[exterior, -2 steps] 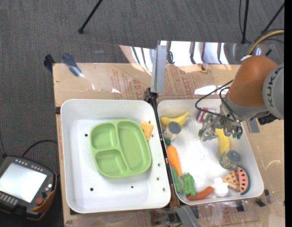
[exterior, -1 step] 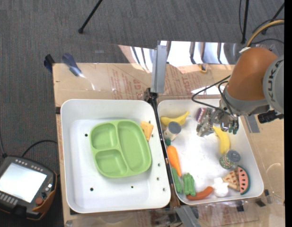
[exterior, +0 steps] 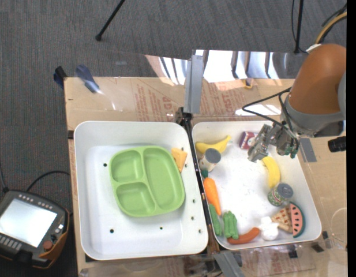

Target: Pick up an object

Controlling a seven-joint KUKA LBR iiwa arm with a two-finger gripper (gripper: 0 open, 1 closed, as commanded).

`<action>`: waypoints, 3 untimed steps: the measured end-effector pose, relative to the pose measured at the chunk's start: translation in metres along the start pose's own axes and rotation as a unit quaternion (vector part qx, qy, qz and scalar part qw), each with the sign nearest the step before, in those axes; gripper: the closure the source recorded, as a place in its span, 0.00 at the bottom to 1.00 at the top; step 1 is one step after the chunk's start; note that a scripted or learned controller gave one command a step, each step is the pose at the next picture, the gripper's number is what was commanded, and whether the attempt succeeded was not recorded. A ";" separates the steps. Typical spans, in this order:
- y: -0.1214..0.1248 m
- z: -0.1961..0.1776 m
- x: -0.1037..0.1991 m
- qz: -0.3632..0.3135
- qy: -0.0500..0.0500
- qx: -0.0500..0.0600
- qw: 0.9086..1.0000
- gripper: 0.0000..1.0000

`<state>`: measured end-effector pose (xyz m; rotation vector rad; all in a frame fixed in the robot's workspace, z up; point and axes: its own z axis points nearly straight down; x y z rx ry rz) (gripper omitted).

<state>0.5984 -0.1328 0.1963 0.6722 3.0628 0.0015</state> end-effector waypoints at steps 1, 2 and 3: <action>-0.061 0.057 0.088 -0.183 0.006 0.000 0.983 1.00; -0.046 0.086 0.025 -0.145 0.004 0.000 0.989 1.00; 0.007 0.069 -0.021 -0.200 0.001 -0.001 0.980 1.00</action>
